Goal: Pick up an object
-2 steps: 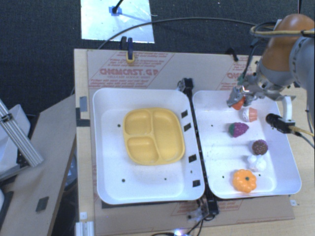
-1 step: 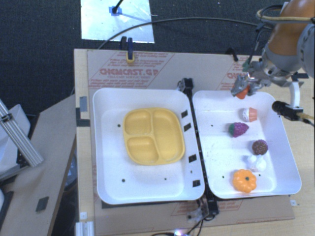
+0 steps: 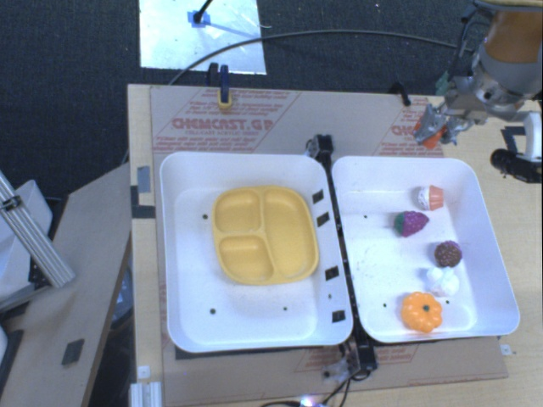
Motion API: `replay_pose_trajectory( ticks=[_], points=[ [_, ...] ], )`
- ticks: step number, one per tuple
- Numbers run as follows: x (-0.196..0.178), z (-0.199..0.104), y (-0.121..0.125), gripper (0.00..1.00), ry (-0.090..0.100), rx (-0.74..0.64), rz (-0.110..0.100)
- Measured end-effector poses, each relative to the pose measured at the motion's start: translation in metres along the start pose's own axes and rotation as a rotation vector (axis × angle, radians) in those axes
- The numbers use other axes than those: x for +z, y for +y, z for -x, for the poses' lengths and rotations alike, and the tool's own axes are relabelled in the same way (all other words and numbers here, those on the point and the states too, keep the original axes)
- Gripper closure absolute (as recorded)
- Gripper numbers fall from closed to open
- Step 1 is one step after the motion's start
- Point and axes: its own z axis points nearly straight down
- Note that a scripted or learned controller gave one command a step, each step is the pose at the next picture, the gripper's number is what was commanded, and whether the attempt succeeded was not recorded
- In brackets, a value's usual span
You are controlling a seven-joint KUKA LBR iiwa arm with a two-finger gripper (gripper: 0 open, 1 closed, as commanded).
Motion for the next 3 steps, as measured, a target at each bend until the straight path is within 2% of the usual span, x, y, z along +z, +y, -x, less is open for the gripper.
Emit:
replay_pose_trajectory(
  ticks=[2,3],
  points=[
    [0.033,-0.097,-0.018,1.00,0.003,-0.002,-0.008],
    [0.027,-0.147,-0.032,1.00,0.003,-0.002,-0.006]
  ],
)
